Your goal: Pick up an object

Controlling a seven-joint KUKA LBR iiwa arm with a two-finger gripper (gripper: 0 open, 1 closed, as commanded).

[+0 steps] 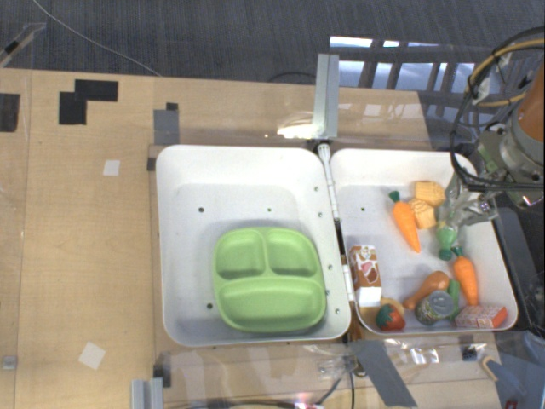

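We see the gripper [460,207] low over the right bin [362,173], reaching in from the right edge of the camera view. Fingers point down toward the bin floor. We can't tell how wide the jaws stand; nothing is visibly between them, so we don't call a grasp.

Just below the fingertips sits a small green toy [446,242], possibly touching, too blurred to confirm. It looks like the likeliest target. Just left of the gripper lie a yellow toy piece [423,211] and a carrot [405,225], the carrot tilted with its tip away from the wrist. Above-left of the fingers is another yellow-orange piece [429,192].

Further below the gripper: a second carrot [466,279], an orange-brown toy [426,287], a grey round can [434,308] and a pink-red packet [482,316] in the near corner. Well to the lower left, a small carton [365,273] lies along the bin wall, with a red toy fruit [391,316] beneath it.

Far left of the gripper, the left bin [183,186] holds a green divided plate [268,278].

Our read on progress: the approach looks done or nearly so, with the arm down at picking height. Closing, confirming the hold and lifting are all left. All objects rest on the bin floor. Clutter around the green toy is tight, so a neighbour may get nudged.
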